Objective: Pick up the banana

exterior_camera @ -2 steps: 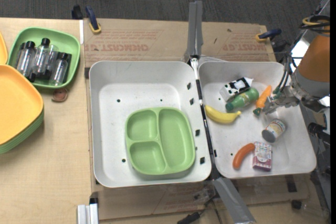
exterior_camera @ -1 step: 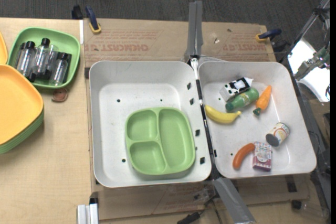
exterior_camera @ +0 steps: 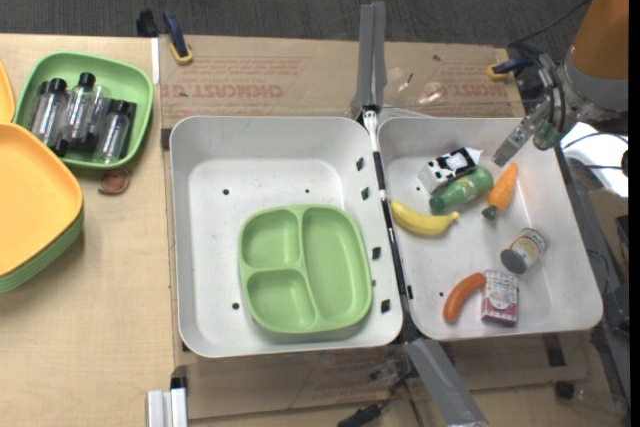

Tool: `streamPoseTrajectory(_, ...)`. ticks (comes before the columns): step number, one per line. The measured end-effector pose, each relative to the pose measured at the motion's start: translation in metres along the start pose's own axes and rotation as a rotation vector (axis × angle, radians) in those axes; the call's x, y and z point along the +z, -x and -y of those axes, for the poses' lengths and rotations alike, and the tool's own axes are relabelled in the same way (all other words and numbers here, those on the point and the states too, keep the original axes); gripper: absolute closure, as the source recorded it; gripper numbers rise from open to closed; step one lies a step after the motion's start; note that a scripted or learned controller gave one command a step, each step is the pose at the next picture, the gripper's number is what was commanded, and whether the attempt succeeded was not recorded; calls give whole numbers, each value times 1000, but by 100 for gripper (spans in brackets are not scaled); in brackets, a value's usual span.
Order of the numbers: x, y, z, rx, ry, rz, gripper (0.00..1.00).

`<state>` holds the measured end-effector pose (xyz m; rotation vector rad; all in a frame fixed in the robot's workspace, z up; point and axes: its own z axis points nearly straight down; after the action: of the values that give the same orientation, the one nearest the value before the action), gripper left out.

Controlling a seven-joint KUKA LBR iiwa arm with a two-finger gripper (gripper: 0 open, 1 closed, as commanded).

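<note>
Left bin (exterior_camera: 200,175) holds green divided tray (exterior_camera: 304,268). Right bin (exterior_camera: 570,305) holds banana (exterior_camera: 423,219) near its left wall, touching green bottle (exterior_camera: 461,191); carrot (exterior_camera: 501,189), sausage (exterior_camera: 461,296), can (exterior_camera: 523,250), pink carton (exterior_camera: 500,299) around. Gripper (exterior_camera: 512,145) above bin's upper right, apart from banana, holding nothing visible; finger spread: cannot tell.

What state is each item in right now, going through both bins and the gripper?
banana: lying flat in the right bin, untouched
green bottle: on its side, beside the banana
carrot: lying flat
can: tipped on its side
sausage: lying flat
pink packet: lying flat
green tray: upright in the left bin
gripper: raised over the right bin's far corner
</note>
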<state>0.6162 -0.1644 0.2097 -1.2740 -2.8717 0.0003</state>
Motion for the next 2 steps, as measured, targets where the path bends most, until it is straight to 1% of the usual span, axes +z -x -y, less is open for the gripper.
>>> streamPoseTrajectory(1,31,-22,0,-425,2,1,100)
streamPoseTrajectory(2,-69,16,-25,-798,3,6,100)
